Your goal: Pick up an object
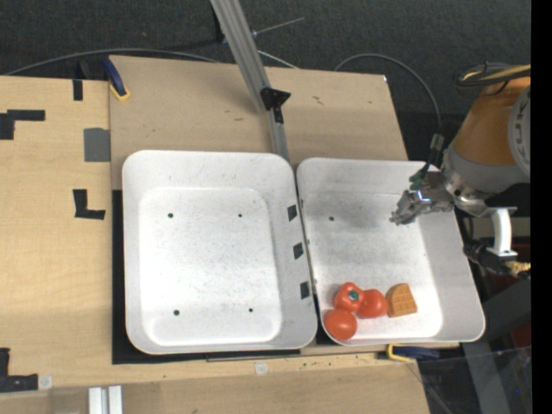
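Three red tomato-like pieces [354, 307] lie clustered at the near edge of the right bin [371, 231], one bearing a green stem spot. An orange waffle-like block [401, 299] rests just to their right. My gripper [405, 213] hangs over the right bin's far right part, well above and behind these objects, pointing down and left. Nothing shows between its fingers. The grey arm with its orange band [492, 136] enters from the right edge.
The left bin [207, 248] sits beside the right one on the wooden bench. A grey metal pole [250, 59] slants from the top down to the gap between the bins. Black cables run along the bench's far side.
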You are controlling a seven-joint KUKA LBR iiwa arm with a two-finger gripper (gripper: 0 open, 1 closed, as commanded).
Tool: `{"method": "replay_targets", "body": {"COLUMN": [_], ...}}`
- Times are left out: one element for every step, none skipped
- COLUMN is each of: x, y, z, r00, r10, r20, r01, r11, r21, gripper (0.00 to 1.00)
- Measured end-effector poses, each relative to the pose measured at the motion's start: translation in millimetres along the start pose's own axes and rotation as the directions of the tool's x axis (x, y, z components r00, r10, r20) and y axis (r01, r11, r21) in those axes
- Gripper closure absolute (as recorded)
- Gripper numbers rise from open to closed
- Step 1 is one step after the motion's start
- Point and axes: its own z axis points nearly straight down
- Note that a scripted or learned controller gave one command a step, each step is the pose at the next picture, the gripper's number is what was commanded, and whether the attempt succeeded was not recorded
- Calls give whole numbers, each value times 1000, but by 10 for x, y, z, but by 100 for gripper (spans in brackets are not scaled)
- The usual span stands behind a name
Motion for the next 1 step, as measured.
{"method": "replay_targets", "body": {"x": [-60], "y": [62], "z": [-460], "r00": [1000], "r10": [0], "r20": [0], "r01": [0], "r11": [1000], "r21": [0], "gripper": [100]}}
